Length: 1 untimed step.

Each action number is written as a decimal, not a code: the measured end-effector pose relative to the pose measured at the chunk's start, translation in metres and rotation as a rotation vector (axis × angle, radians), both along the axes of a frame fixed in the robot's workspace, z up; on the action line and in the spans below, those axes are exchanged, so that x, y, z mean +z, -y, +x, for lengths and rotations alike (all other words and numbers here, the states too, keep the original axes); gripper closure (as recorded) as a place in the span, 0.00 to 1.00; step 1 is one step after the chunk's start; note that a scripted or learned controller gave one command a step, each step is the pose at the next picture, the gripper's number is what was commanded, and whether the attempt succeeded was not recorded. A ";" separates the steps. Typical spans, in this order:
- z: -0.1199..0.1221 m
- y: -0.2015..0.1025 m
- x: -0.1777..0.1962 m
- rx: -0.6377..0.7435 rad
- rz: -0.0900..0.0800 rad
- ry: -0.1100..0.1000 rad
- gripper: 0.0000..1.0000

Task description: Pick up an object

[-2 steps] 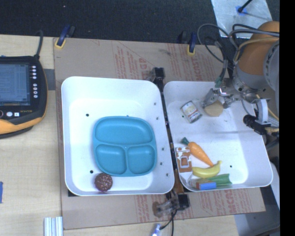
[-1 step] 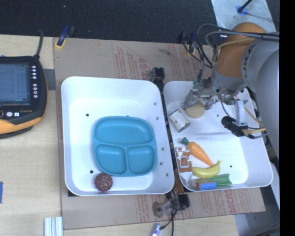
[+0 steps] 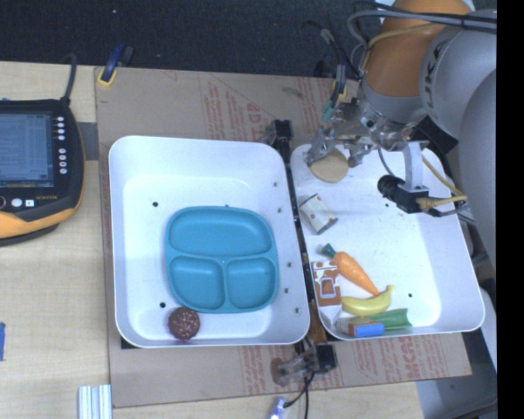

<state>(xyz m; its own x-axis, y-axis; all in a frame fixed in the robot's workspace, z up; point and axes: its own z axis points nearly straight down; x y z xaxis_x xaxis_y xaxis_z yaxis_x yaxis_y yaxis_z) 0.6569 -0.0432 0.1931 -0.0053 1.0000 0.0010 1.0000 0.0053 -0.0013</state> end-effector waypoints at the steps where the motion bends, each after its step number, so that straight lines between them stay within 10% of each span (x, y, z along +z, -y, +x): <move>1: 0.000 -0.076 0.064 0.001 0.000 -0.002 1.00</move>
